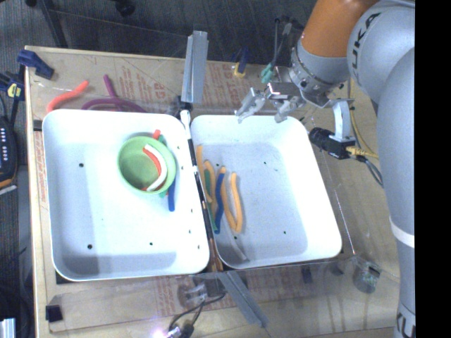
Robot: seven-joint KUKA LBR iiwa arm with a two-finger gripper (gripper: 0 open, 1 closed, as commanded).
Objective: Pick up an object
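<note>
Worktop [106, 76] of pale wood, seen from above at a slant, carries two shallow white bins side by side. On the bare wood at far left, behind the bins, lie an orange-handled tool [67, 95] and a loop of purple cord [113, 104].

The left bin [91, 238] holds a green bowl [146, 164] near its back right area. A red and white curved piece [161, 157] lies in the bowl. A blue stick [170, 201] pokes out from under the bowl's near right edge, close to the bin's right wall.

The right bin [282, 210] holds a cluster of long, thin items along its left side: orange curved strips [235, 201] mixed with blue [219, 206] and green [210, 171] ones, lying roughly lengthwise and touching or overlapping one another. The rest of this bin's floor is bare white.

The tool [266, 106] hangs above the back rim of the right bin, well apart from the cluster of strips. Its two metal fingers [248, 107] are spread apart, with nothing between them, and they touch no object. Behind it, the arm's orange band [337, 20] and grey casing [387, 83] rise at the right edge.
</note>
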